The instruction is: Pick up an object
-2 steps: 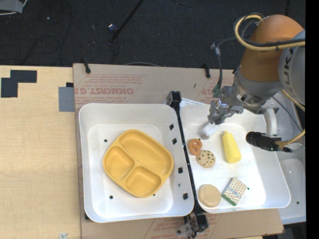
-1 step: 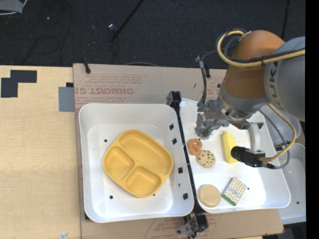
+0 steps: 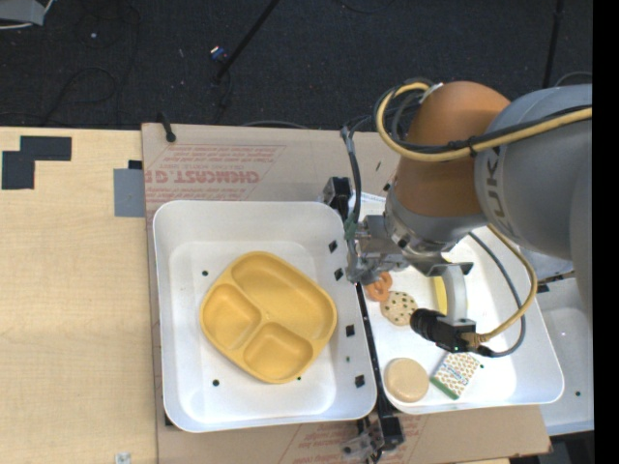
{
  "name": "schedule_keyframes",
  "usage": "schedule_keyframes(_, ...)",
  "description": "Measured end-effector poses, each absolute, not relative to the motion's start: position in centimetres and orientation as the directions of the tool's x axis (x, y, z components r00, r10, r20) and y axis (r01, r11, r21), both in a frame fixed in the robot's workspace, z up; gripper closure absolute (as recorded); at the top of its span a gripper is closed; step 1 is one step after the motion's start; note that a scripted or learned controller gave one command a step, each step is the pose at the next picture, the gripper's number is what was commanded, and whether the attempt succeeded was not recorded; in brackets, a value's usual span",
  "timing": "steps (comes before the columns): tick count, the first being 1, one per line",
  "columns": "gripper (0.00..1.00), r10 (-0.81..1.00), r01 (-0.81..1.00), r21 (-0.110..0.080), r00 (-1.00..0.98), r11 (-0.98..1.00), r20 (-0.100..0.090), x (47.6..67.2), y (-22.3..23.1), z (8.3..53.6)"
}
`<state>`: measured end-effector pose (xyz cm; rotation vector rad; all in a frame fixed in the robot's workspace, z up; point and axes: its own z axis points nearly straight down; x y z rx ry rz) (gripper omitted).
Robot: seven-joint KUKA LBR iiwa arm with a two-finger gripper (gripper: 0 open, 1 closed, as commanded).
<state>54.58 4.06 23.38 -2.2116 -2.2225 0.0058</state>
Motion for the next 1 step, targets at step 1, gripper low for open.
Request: schedule_keyframes(1,1.00,1.000,1.000,-0.009,-0.004,0.004,0.001,50.61,7.48,22.66)
